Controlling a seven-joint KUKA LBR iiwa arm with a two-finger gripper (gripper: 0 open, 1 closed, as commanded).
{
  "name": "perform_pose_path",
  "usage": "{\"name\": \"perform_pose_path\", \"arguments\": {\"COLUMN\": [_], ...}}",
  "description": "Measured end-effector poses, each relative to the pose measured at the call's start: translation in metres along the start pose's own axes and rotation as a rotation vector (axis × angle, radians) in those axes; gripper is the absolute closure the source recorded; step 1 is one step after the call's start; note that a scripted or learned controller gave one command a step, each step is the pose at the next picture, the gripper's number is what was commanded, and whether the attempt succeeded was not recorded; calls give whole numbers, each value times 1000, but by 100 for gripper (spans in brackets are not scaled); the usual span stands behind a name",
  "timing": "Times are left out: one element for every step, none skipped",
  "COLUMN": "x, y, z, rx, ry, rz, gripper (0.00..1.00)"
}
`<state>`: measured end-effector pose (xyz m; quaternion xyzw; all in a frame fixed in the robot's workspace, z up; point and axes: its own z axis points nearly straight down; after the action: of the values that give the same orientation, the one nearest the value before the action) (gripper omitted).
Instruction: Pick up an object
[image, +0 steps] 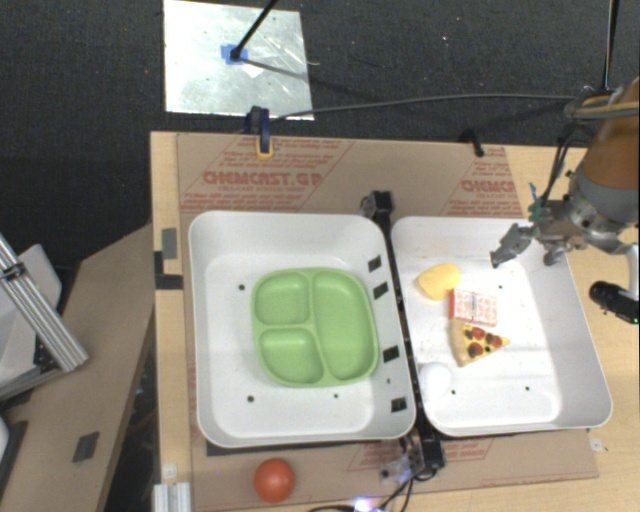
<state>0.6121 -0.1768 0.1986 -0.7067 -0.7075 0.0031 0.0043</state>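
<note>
Camera view shows a cardboard-covered bench (300, 175) on dark carpet. Toy pizza slice (474, 343), small red-and-white box (474, 306) and yellow lump (438, 280) cluster in the right bin (575, 340), left of and below the gripper (532, 247), whose fingers spread open, holding nothing. Bare floor surrounds them. Left bin (215, 300) holds a green tray (314, 326).

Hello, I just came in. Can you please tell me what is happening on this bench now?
A grey robot arm reaches in from the right, its gripper above the far part of the right bin, and it holds nothing. In that bin lie a yellow piece, a small red and white box and a toy pizza slice. The left bin holds a green divided plate. A red ball sits outside, on the bench.
</note>
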Motion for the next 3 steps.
{"name": "perform_pose_path", "arguments": {"x": [0, 6, 9], "y": [3, 12, 16], "z": [-7, 49, 110], "rx": [-12, -9, -8], "ry": [-2, -1, -1], "rz": [-3, -5, -6], "gripper": [0, 0, 0]}}
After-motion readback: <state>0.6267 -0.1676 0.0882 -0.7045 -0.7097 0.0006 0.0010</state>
